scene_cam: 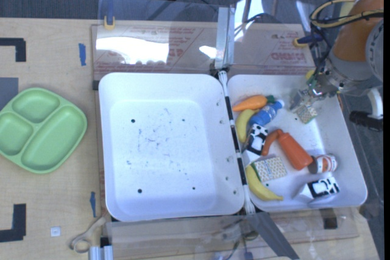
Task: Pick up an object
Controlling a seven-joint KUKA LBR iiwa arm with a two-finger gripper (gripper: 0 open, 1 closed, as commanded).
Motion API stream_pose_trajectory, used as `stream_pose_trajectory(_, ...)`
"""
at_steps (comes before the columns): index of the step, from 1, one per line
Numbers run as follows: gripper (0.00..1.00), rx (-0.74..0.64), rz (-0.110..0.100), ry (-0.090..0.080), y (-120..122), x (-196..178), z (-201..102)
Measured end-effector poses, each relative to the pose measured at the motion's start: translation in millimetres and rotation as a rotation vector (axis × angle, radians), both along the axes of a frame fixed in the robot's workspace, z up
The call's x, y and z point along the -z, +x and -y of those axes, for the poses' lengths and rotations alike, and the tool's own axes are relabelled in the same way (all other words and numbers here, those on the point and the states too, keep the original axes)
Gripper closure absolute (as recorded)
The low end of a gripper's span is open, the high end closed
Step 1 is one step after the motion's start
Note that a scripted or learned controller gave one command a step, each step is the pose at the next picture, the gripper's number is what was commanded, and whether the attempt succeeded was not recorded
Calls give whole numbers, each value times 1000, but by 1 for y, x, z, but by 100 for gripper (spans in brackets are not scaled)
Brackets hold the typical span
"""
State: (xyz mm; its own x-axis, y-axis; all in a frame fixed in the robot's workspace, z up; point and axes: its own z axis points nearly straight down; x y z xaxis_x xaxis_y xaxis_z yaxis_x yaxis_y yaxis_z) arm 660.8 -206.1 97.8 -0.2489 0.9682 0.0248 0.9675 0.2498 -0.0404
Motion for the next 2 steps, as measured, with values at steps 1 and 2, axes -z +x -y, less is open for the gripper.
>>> stream_pose_trajectory(1,100,-3,5,-2,2,-12,-1)
stream_pose_trajectory(2,100,92,46,-16,3,-59,-7)
